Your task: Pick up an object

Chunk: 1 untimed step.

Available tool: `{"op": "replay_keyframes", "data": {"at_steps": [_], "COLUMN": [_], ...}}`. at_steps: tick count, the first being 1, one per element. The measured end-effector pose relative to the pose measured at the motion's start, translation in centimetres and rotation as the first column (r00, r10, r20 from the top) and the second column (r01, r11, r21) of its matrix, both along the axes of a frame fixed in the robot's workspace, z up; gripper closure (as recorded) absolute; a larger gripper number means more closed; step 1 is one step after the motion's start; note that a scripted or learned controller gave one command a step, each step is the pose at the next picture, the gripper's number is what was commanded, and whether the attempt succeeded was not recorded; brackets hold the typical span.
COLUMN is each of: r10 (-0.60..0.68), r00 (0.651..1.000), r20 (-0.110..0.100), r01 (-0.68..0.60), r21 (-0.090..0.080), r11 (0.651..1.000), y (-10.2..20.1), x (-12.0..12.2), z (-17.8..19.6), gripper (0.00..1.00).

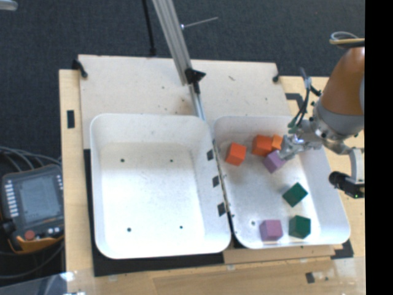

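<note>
- Nearest the front rim of the right-hand shallow white bin [331,226] sit a small purple cube [270,229] and a dark green cube [299,226], side by side but apart.
- A little further in, a second dark green cube [295,194] lies tilted on the bin floor.
- Beyond that, a purple block [273,161] lies right at the gripper [290,147]; whether its fingers are open, closed or around the block I cannot tell.
- An orange cube [235,153] sits near the divide, another orange block [265,144] just beside the gripper.
- The grey arm with its orange band [344,91] reaches in from the right.
- The left-hand white bin [98,165] lies alongside on the wooden worktop [70,97].
</note>
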<state>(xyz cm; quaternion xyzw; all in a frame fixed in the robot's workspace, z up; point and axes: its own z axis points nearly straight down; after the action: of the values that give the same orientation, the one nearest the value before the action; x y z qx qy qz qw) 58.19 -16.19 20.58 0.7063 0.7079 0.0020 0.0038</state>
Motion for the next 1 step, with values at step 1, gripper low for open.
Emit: {"op": "replay_keyframes", "data": {"at_steps": [1], "r10": [0.001], "r00": [1.0], "r20": [0.001], "r01": [-0.001], "r21": [-0.001], "r11": [1.0], "y": [-0.22], "x": [0.12], "z": [6.55], "gripper": [1.0]}}
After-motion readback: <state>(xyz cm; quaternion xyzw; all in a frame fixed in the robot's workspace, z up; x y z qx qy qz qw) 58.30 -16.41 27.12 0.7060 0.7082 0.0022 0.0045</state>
